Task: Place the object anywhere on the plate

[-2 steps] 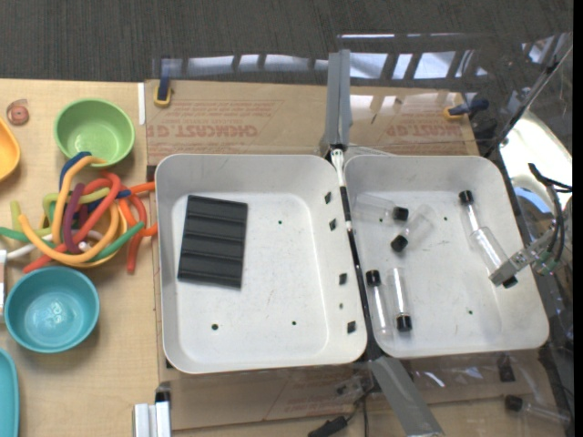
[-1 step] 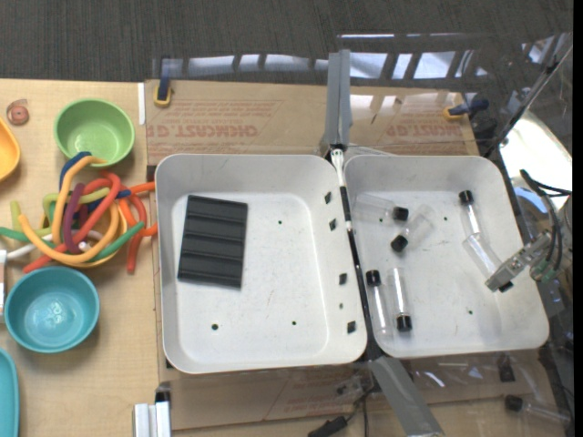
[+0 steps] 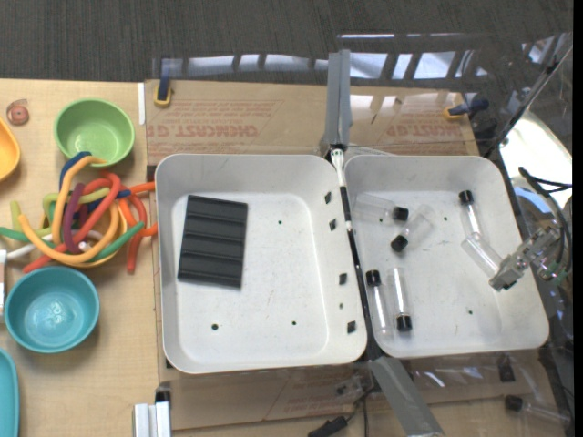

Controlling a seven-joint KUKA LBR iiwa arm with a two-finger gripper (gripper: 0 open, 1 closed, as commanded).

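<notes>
Cardboard (image 3: 273, 121) print reversed, unreadable; gripper (image 3: 506, 279) at right bin (image 3: 510, 335), finger state unclear.

I'm looking at a robotics lab: two white bins (image 3: 273, 358) are sitting on clamped cardboard (image 3: 246, 121) over a worktop (image 3: 82, 399), clear test tubes (image 3: 398, 299) are lying inside one bin, and grey carpet (image 3: 182, 12) is running behind.
</notes>
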